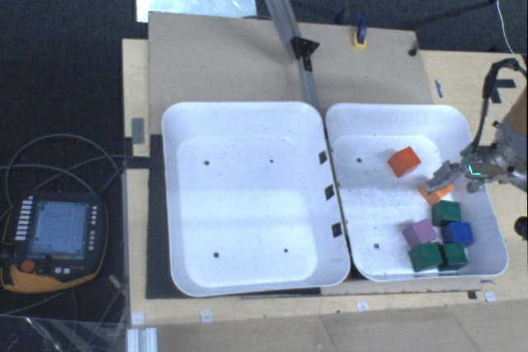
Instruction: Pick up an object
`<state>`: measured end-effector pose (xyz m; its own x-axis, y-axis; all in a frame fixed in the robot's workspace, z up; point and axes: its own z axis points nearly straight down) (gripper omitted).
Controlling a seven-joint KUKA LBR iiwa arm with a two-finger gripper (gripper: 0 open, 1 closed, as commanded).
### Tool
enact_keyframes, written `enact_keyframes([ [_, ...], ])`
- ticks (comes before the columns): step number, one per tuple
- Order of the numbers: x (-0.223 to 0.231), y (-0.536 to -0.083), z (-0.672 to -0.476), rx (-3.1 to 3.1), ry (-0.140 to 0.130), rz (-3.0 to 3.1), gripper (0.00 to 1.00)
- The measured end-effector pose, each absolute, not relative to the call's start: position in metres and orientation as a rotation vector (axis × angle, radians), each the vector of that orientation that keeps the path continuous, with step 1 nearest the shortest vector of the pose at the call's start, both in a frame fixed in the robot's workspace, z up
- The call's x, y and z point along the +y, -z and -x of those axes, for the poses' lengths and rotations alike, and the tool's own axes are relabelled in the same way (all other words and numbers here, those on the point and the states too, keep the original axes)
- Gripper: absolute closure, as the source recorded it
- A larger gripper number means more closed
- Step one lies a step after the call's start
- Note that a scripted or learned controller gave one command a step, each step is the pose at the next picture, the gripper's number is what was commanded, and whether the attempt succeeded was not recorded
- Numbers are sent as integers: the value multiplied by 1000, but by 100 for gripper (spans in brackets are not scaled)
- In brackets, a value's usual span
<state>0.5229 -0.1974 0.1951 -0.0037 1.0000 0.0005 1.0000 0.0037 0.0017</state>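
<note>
The right bin [375, 124] holds several small blocks. An orange cube [404, 161] lies alone near the bin's middle. My gripper [441, 176] reaches in from the right and hangs low over a second orange block [435, 194], partly covering it. Just below sit a green block [446, 213], a blue block [458, 233] and a purple block [421, 232]. Two more green blocks [427, 258] lie in the bin's near right corner. Nothing visibly hangs from the gripper.
The left bin [243, 119] stands beside the right one, sharing a divider with black clips [329, 192]. A slanted metal pole [280, 4] crosses the back of the bench. A control pendant [54, 241] rests on the floor at the left.
</note>
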Motion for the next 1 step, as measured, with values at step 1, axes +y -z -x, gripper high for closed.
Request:
enact_keyframes([
  [1,-194,-135,-517,2227,3,-2222,0],
])
